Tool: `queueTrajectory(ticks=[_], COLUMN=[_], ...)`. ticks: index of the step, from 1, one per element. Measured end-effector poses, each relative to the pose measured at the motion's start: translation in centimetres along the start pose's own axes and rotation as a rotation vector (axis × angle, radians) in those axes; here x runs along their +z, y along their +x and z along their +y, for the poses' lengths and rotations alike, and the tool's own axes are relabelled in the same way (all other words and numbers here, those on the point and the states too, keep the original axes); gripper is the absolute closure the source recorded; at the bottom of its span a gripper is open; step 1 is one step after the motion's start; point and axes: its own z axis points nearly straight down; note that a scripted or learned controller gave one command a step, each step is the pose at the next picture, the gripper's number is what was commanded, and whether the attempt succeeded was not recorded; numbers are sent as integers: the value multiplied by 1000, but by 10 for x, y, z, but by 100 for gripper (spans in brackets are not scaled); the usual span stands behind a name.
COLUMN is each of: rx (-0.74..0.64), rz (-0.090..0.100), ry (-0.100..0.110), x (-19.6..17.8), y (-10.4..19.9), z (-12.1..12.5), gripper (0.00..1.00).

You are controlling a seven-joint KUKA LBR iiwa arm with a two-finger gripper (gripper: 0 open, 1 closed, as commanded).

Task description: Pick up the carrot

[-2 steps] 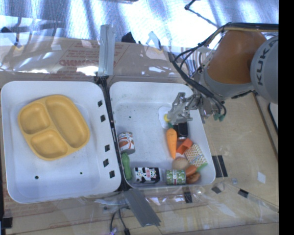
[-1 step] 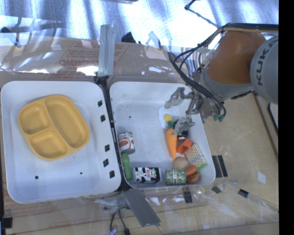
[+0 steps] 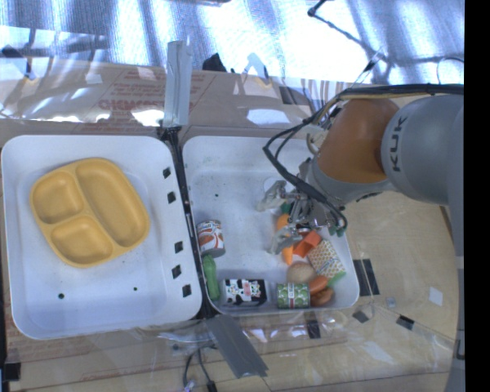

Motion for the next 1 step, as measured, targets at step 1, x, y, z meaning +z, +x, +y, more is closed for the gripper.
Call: queueTrajectory(ticks=[1], rx=[-9], rz=[-4], ry=[1], x=[-12], y=[-3], z=[2], gripper=[100])
